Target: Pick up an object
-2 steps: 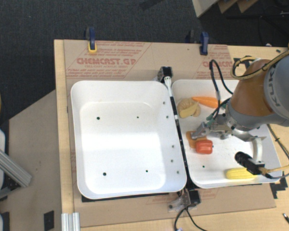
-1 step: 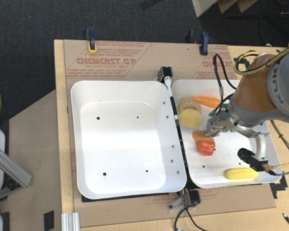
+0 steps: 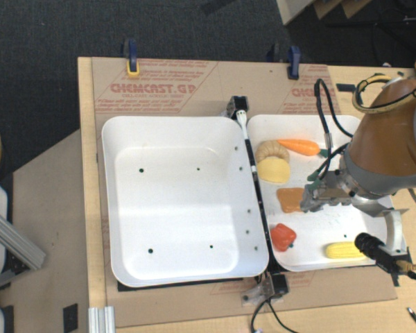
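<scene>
The bench is topped with a brown board (image 3: 194, 82) printed in red; the clearest line reads "CHEMCAST GP" along its far edge, with smaller lines under it too fine to read, and the same printing repeats partly at the far right. Two blue clamps (image 3: 131, 55) grip the far edge of the board.

Two shallow white bins sit side by side. The left bin (image 3: 125, 186) shows a few small dark holes in its floor. The right bin (image 3: 312, 252) holds the toys: an orange carrot (image 3: 299, 146) at the far side, a tan bread-like piece (image 3: 272, 149) touching a pale yellow round piece (image 3: 273, 170) just nearer, a flat brown slab (image 3: 290, 200) in the middle, a red pepper-like piece (image 3: 283, 236) near the dividing rims, and a yellow corn cob (image 3: 344, 250) at the near right.

The arm comes in from the right, and the gripper (image 3: 314, 198) hangs low at the right edge of the brown slab. Whether it is wide or narrow I cannot tell; it is too dark and small to read, and nothing can be seen held in it.
</scene>
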